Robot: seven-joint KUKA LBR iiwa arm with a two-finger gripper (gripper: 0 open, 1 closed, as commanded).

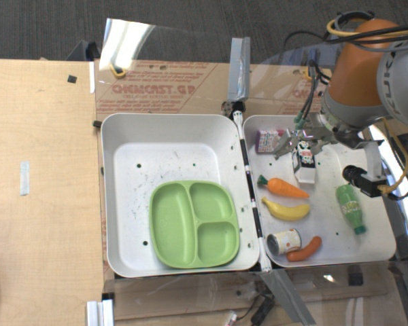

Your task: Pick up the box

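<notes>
**Approach step, grasp not yet made**

Bench (41,182) of pale wood, two white bins side by side; left bin (122,155) carrying a green divided plate (194,223), right bin (381,243) carrying the clutter.

Reaching in from 3 o'clock: grey arm (367,73) with orange band, gripper (294,143) hanging low over the far part of the right bin, toward 12 o'clock of that bin.

Taking the small purple-and-white box (267,141) as the target. Lying flat on the bin floor near the far left corner, just beside the gripper at its 9 o'clock, apparently apart from it. Not sitting between the jaws.

Jaw opening: cannot tell; metal parts and cables blurring together at the wrist.

Crowding the gripper at its 5 o'clock: a black-and-white carton (304,165), standing close under the tool, contact unclear. Possibly also readable as a box, so keeping target choice as a judgement.

Lying farther toward 6 o'clock: carrot (285,187), banana (287,210), can (284,240). Green bottle (350,208) sitting well apart at 4 o'clock.

Judging the step as positioning before descent. Next move calling for a short shift toward 9 o'clock to centre over the box, jaws straddling its narrow sides, then lowering without nudging the carton or pinning the box against the bin wall.
</notes>
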